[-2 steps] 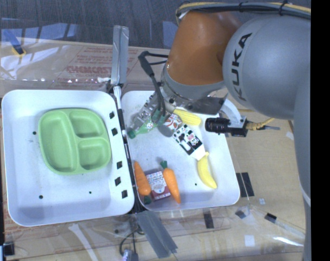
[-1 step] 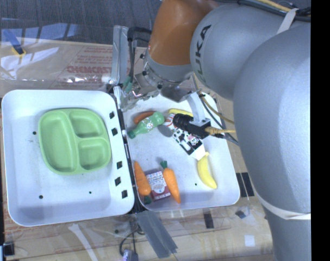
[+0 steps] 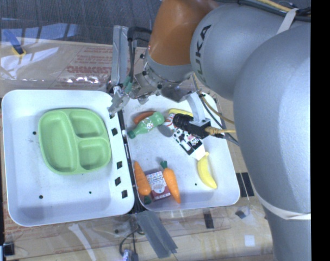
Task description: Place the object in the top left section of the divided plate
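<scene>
two white bins sit side by side on the bench. the left bin (image 3: 23, 200) bears a green divided plate (image 3: 75, 140). the right bin (image 3: 222, 192) holds a green bottle (image 3: 147, 124), two carrots (image 3: 142, 179), a banana (image 3: 206, 173) and a small red packet (image 3: 157, 182). the gripper (image 3: 117, 103) hangs over the bins' shared edge; whether its fingers are open or holding anything cannot be told.

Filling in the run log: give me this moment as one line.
gripper: over divider between bins, nothing seen held | green divided plate: left bin, no object on it | toys incl. green bottle: right bin
</scene>
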Robot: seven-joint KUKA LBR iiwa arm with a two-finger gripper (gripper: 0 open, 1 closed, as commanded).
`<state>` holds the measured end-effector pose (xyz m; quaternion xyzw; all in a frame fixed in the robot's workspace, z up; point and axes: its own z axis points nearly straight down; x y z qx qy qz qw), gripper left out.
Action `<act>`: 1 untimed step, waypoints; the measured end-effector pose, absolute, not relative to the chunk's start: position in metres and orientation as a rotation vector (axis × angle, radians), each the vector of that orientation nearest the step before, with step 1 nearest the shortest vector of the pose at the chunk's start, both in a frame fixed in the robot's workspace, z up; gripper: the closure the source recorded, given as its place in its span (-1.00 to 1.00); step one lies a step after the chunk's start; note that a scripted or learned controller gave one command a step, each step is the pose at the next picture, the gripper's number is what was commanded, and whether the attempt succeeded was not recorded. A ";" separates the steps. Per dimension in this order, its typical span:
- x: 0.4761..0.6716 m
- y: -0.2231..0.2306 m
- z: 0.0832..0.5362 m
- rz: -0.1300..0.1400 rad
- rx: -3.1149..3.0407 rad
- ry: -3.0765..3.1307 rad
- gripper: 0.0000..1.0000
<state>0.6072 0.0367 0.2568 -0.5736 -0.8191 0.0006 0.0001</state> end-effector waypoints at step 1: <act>0.588 0.158 0.169 0.010 -1.717 -2.624 -1.00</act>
